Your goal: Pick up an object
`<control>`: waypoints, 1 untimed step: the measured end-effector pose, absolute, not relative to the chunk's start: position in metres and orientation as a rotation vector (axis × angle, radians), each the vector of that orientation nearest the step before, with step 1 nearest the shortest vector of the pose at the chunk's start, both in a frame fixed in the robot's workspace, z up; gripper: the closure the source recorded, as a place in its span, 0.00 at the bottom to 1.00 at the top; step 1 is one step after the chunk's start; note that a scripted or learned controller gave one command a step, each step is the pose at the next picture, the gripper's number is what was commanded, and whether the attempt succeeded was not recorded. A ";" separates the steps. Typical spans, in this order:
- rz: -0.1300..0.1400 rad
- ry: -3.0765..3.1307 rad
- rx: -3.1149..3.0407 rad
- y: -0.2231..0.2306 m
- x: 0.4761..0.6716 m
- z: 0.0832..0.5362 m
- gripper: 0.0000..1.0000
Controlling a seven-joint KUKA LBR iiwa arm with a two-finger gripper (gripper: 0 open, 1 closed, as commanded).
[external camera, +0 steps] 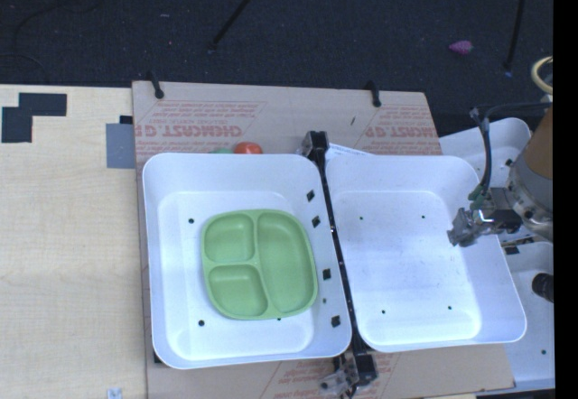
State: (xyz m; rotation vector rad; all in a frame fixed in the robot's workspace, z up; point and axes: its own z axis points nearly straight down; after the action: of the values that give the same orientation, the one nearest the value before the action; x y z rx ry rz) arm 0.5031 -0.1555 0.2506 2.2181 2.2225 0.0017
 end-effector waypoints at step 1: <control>0.000 2.228 2.218 -0.109 0.523 0.256 1.00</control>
State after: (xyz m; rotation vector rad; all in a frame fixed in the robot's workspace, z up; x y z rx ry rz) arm 0.5225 -0.1089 0.2556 2.2178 2.2279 0.0002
